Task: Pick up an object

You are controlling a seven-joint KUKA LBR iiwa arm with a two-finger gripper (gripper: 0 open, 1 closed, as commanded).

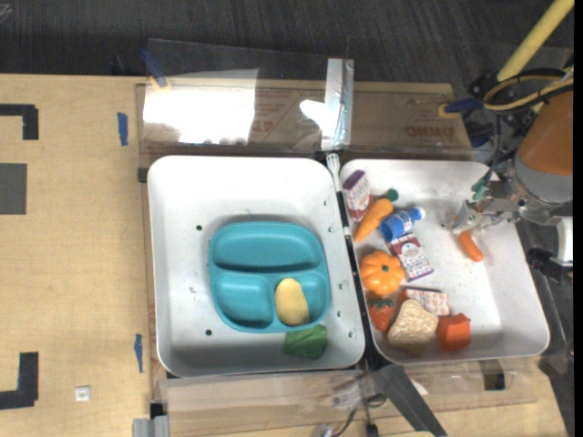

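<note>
In the left half of the frame the left bin (pixel 173 244) holds a teal divided tray (pixel 260 262), with a yellow potato-shaped toy (pixel 291 300) resting in its lower right compartment. A green toy (pixel 307 340) lies just below the tray on the bin floor, against the near wall.

Moving right past the shared rim, the right bin (pixel 510 308) has its toys heaped along its left wall, probably where they slid or were dropped: a carrot (pixel 373 218), a blue bottle (pixel 401 223), a small pumpkin (pixel 381 273), a bread-like piece (pixel 413 323) and a red block (pixel 454 330) lie close together, several touching.

Further right, a small orange piece (pixel 470 246) lies apart from the pile on open floor (the easiest target, I judge, since nothing crowds it).

At the right edge the arm reaches in over the bin's upper right, wrist angled down. The gripper (pixel 483 209) hangs just above and beside that orange piece; whether its fingers are apart or together I cannot tell, and nothing is visibly held between them.
</note>
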